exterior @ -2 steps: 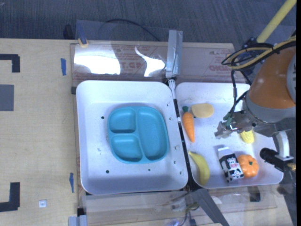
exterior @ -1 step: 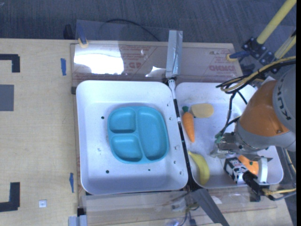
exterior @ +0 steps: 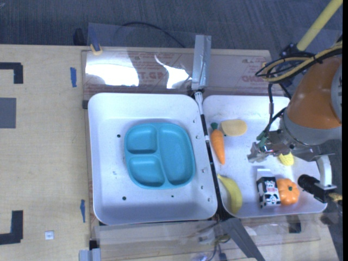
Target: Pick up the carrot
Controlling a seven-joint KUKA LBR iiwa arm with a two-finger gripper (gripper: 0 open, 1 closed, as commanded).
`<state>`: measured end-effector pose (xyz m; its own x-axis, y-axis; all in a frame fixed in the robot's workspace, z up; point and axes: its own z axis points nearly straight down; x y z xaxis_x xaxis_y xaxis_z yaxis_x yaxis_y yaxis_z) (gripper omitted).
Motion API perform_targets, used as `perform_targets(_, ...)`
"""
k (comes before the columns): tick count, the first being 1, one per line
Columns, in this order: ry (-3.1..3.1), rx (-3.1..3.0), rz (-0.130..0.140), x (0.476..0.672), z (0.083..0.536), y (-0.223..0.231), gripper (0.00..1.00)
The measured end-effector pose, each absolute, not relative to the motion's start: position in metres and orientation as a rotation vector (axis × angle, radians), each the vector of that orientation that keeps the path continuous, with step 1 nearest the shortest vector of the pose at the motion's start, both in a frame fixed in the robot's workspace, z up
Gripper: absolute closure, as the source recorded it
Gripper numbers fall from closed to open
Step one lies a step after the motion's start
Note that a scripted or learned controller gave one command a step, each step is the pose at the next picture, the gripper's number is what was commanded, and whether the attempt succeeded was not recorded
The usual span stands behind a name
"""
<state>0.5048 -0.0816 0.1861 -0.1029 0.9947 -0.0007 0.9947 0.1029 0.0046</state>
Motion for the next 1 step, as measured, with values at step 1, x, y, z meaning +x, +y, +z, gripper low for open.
perform_targets(1, 2.511, 1.877, 0.003, 0.4807, 0.2541, -0.1023, 1.00)
